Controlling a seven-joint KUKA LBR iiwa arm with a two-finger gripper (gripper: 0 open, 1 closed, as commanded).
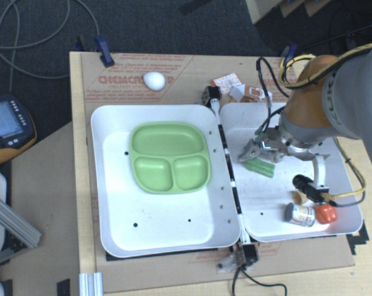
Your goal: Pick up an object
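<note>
In the right bin, a flat green object lies near the left wall. My gripper hangs just above its far edge, open, with one finger at each side and nothing held between them. A small tin and an orange-red object lie side by side at the bin's near right corner. The grey arm with its orange band reaches in from the right over the bin's far half.
The left bin holds a green divided plate. On the bench behind the bins sit a white egg-shaped object and some crumpled wrappers. A blue clamp grips the bench's far left corner.
</note>
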